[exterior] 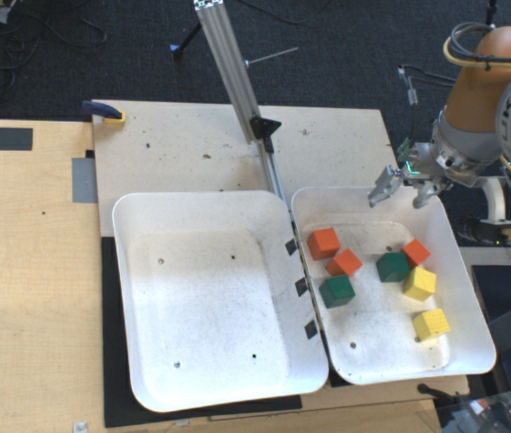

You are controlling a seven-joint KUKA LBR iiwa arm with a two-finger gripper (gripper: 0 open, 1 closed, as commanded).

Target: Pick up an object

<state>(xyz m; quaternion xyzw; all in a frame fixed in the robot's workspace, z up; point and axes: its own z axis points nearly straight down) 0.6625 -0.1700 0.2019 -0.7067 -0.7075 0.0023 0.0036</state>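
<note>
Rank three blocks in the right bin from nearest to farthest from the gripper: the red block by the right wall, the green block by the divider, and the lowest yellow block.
From the gripper:
1. Red block, right wall.
2. Green block, near the divider.
3. Lowest yellow block, front right.

dark carpet, pale wooden bench

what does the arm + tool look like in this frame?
Grey arm with a rounded orange band above the wrist and pale cables looped over its top. The wrist ends in a small metallic grey tool with two thin fingers; a tiny green light glows at its base.
</note>
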